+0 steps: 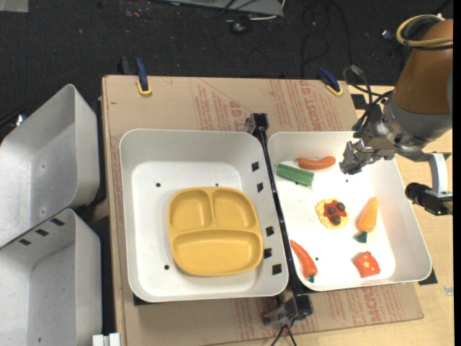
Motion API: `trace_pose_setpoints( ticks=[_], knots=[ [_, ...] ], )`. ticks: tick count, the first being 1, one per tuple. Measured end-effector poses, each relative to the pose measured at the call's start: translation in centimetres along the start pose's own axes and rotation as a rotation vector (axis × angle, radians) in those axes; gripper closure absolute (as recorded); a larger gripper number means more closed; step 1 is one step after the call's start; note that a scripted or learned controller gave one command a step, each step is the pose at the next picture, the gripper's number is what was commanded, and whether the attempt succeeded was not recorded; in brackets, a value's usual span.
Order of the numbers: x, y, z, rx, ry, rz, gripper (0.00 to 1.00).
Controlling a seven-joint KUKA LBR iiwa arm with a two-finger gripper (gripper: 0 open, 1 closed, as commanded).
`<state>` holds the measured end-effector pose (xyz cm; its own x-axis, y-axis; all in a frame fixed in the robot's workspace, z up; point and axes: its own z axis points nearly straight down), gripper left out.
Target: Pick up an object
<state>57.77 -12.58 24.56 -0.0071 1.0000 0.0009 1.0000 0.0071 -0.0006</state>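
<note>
The right white bin [403, 193] holds several toy foods: an orange sausage [317, 162], a green block [294, 174], a small pizza with red toppings [332, 213], an orange carrot [368, 215], a red chilli [304, 259] and a red piece [366, 264]. My gripper [351, 161] hangs over the bin's far right part, just right of the sausage's end. Nothing shows between its fingers.
The left white bin [137, 193] holds a yellow divided plate [215, 231]. A black divider [270, 193] runs between the bins. Two more white tubs [43, 157] sit off the bench to the left. Cables trail from the arm at right.
</note>
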Motion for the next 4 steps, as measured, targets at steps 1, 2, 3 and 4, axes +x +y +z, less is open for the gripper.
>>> trace_pose_setpoints(
  ticks=[1, 2, 3, 4],
  knots=[
    [6.4, 0.6, -0.1, -0.001, 0.001, -0.001, 1.00],
    [10.9, 1.2, 0.8, 0.001, 0.001, 0.000, 1.00],
    [16.6, 2.8, 0.3, -0.003, 0.001, -0.001, 1.00],
    [22.5, 3.2, -0.3, -0.003, 0.002, -0.001, 1.00]
  ],
)
